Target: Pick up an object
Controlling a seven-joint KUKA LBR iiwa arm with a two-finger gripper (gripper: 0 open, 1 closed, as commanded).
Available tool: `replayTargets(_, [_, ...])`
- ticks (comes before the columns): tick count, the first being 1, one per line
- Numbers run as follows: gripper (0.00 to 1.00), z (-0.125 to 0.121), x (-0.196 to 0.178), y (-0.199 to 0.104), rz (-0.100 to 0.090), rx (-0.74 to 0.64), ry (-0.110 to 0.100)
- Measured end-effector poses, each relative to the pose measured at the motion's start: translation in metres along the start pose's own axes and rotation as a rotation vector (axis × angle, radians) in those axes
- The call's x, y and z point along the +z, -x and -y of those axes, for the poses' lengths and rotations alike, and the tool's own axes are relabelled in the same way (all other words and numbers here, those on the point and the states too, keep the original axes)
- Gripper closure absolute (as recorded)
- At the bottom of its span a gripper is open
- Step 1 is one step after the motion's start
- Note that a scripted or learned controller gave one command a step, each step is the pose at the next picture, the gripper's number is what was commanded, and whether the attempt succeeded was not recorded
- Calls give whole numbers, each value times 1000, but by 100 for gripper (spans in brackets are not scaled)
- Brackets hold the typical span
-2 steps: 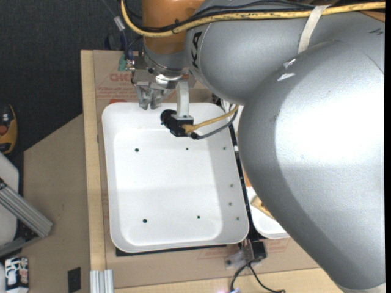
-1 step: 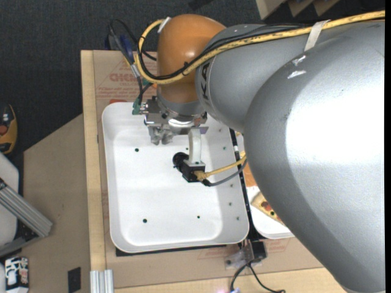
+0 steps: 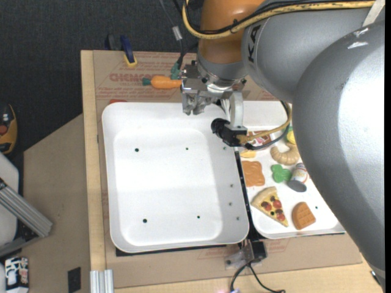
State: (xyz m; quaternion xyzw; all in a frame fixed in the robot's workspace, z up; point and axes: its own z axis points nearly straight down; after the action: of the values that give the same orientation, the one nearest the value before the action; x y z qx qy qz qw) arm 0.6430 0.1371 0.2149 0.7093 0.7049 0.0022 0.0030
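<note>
The left bin (image 3: pixel 111 163) holds no object, so nothing there can be picked; it probably serves as the place where things are dropped. Beyond its far rim, a carrot (image 3: pixel 164 82) lies on the brown board (image 3: pixel 98 102), outside both bins, so I judge it is not a likely target.

Just right of the carrot, the gripper (image 3: pixel 212 107) hangs over the far edge where the two bins meet. Its fingers stand apart with nothing visible between them, so no object is held yet.

The things to pick lie in the right bin (image 3: pixel 305 232), near the gripper: a toast (image 3: pixel 252 173), a green toy (image 3: pixel 280 174), a pizza slice (image 3: pixel 270 205) and a bread (image 3: pixel 303 215). They lie flat and apart, which should leave room for the fingers.
</note>
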Motion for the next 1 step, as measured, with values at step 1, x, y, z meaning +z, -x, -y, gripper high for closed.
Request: replayTargets(1, [100, 29, 38, -77, -3, -13, -14])
